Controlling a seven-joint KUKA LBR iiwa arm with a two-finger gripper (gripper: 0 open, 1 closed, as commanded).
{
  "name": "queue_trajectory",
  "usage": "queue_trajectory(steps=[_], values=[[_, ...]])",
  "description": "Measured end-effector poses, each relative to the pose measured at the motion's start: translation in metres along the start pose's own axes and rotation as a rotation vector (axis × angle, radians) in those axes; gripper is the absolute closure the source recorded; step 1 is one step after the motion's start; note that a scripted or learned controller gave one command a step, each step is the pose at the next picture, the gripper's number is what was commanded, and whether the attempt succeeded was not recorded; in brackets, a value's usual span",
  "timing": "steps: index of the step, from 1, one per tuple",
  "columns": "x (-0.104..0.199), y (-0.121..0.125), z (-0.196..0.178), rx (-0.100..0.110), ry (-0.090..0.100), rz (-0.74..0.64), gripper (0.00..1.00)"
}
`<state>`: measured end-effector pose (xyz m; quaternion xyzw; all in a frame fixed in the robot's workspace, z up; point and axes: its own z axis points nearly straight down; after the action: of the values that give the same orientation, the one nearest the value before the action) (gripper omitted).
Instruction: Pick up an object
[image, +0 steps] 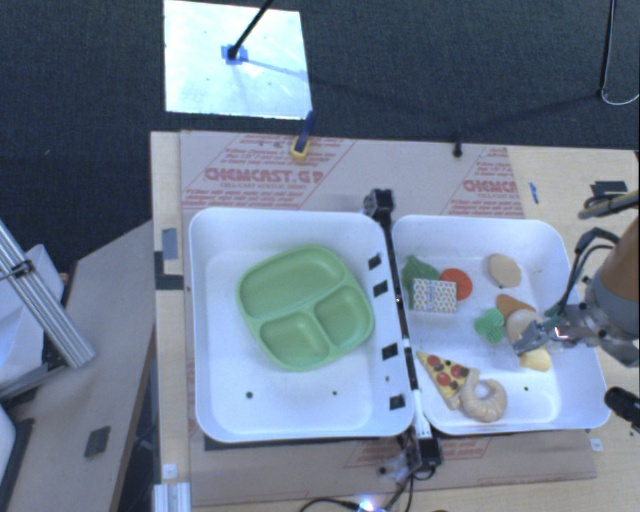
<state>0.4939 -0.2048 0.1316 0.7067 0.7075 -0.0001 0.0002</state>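
Observation:
The right bin (545, 240) holds several toy foods: a green leaf (419, 269), a red tomato (457, 282), a patterned box (434, 295), a beige roll (504, 270), an orange piece (511, 303), a small green piece (490, 326), a pizza slice (446, 371) and a bagel (485, 398). My gripper (532, 338) reaches in from the right and sits low over the bin's right side. It is beside a pale round piece (519, 322) and just above a yellow piece (538, 361). I see nothing clearly held.
The left bin (215, 400) bears a green three-compartment plate (305, 305). A black divider with clips (392, 300) runs between the bins. The arm's grey body (615, 300) overhangs the right bin's edge. A metal frame (40, 310) stands at the far left.

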Motion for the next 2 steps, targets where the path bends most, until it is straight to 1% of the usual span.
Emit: queue_trajectory(steps=[1,2], values=[[0.008,-0.002,-0.053,-0.002,-0.001,-0.004,1.0],[0.008,0.0,-0.092,-0.001,-0.001,-0.004,1.0]])
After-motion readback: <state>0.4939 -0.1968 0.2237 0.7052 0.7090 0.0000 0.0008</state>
